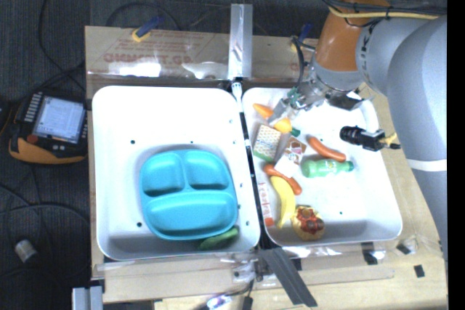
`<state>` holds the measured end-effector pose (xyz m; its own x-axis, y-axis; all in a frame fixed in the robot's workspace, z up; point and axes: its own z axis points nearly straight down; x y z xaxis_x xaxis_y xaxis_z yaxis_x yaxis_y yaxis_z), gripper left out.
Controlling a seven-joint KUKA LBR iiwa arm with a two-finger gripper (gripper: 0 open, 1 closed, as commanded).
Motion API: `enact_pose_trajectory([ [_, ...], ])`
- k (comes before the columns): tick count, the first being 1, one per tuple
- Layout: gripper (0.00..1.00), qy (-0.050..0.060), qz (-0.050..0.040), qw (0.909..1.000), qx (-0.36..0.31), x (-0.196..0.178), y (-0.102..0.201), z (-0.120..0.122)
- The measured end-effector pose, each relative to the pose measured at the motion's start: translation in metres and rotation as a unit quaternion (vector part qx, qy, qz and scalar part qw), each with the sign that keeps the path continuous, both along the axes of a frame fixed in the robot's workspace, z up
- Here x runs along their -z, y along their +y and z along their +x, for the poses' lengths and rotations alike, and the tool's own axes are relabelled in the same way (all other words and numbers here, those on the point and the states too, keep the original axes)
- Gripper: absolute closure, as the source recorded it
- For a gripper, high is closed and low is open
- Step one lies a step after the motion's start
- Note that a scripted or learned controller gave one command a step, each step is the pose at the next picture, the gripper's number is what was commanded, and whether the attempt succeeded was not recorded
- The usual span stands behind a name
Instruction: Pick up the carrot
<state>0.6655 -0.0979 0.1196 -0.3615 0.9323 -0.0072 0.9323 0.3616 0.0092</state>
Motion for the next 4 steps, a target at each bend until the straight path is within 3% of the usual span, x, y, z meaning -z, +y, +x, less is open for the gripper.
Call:
enact_pose_trajectory([
  [1,1.00,0.006,0.0013,0.9989,0.047,-0.064,0.080,0.003],
  [2,0.00,0.006,0.0010,0.9989,0.047,-0.064,0.080,0.003],
  [3,0.00,0.006,0.0009,0.9986,0.053,-0.064,0.019,-0.056],
  [4,0.00,0.011,0.0002,0.9972,-0.073,0.030,-0.010,0.001],
])
